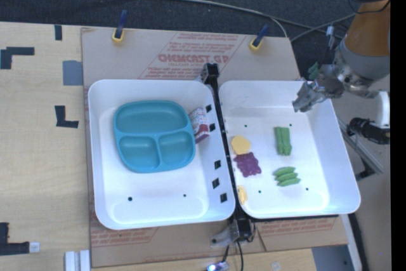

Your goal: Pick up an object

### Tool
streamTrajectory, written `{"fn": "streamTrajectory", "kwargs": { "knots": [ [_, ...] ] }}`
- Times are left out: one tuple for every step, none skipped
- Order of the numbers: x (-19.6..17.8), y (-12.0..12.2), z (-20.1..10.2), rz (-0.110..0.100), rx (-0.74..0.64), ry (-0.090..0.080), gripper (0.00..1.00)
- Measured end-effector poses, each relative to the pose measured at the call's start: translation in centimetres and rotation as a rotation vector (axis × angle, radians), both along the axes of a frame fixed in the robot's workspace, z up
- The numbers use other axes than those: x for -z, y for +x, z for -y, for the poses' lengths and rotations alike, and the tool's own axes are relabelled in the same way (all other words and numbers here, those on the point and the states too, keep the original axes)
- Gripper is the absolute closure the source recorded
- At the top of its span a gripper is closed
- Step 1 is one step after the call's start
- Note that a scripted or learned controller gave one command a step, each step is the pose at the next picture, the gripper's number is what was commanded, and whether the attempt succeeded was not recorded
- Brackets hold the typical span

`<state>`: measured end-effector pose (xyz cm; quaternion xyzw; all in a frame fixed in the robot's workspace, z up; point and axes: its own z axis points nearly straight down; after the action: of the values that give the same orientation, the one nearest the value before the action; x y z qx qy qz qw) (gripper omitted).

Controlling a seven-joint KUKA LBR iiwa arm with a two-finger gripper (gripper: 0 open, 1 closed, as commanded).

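The objects lie loose on the floor of the right bin [330,155]: a green bean pod [282,140] upright near its middle, a second green pod [287,176] toward its front edge, and purple grapes [247,164] with a yellow piece [240,145] close to its left wall. None is lifted, so the pick looks not yet begun. The gripper [304,100] hovers over the right bin's back right corner, well apart from all 4 items; I cannot tell how it is set. The left bin [101,155] carries a teal divided plate [154,135] and a small can [200,124] by its right wall.
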<state>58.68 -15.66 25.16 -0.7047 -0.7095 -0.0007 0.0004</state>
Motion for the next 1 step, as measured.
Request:
{"fn": "streamTrajectory", "kwargs": {
  "knots": [
    [-0.39, 1.19, -5.61, -0.001, 0.0, 0.0, 1.0]
  ]
}}
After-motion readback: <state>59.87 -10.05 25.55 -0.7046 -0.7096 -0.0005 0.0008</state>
